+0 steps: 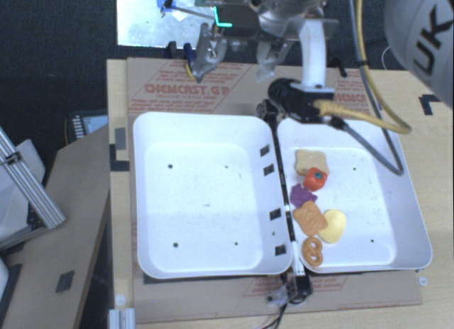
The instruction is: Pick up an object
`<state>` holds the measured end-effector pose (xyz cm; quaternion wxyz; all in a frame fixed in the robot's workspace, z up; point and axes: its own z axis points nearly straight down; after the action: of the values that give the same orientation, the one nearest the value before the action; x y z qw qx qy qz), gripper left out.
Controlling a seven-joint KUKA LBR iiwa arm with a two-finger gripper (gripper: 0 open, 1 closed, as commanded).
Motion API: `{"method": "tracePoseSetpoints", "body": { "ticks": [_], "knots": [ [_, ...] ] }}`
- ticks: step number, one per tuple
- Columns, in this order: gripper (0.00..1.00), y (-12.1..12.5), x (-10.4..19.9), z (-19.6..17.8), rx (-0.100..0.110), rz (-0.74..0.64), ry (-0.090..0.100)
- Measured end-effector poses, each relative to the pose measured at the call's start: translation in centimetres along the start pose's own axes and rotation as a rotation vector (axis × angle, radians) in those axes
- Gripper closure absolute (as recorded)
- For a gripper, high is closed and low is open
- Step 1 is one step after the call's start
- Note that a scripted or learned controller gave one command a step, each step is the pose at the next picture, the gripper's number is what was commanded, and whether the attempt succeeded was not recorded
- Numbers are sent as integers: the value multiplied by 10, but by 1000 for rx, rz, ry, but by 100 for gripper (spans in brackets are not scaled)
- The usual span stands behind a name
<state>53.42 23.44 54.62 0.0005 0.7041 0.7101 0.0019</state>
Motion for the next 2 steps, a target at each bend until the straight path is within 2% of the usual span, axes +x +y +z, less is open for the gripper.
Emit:
{"method": "tracePoseSetpoints", "body": {
  "ticks": [1, 2],
  "knots": [
    [100, 0, 0, -12, -3, -3, 1],
    [100, -26, -22, 12, 6, 8, -2]
  ]
}}
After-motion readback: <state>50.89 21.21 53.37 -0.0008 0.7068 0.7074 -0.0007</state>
